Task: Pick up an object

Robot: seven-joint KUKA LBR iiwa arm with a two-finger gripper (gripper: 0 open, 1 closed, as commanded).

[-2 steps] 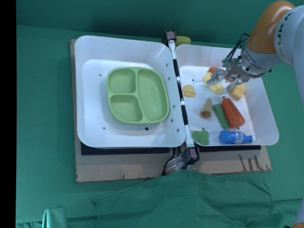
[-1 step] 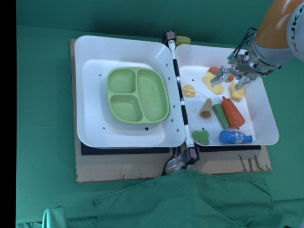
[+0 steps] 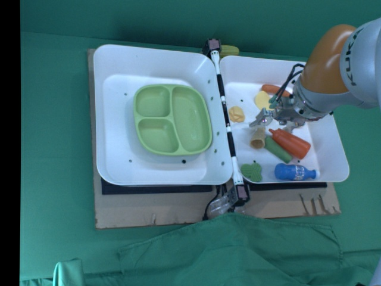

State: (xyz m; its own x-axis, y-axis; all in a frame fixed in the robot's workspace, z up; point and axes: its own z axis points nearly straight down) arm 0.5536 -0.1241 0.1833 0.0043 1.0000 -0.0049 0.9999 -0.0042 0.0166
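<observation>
The right bin (image 3: 333,154) holds several toy foods. My gripper (image 3: 274,123) hangs low over its middle, fingers open, with nothing between them. Just below it lie a tan ice cream cone (image 3: 257,139), a green cucumber (image 3: 277,149) and an orange-red bottle (image 3: 292,143). One silver fingertip (image 3: 260,121) sits just above the cone's top. A yellow piece (image 3: 261,99) and an orange sausage (image 3: 271,89) lie behind the gripper, partly hidden by the wrist.
A yellow pasta-like piece (image 3: 236,114) lies by the divider. A green broccoli (image 3: 252,171) and a blue bottle (image 3: 295,172) rest near the front wall. The left bin (image 3: 113,154) holds a green divided plate (image 3: 172,119). Green cloth covers the bench front.
</observation>
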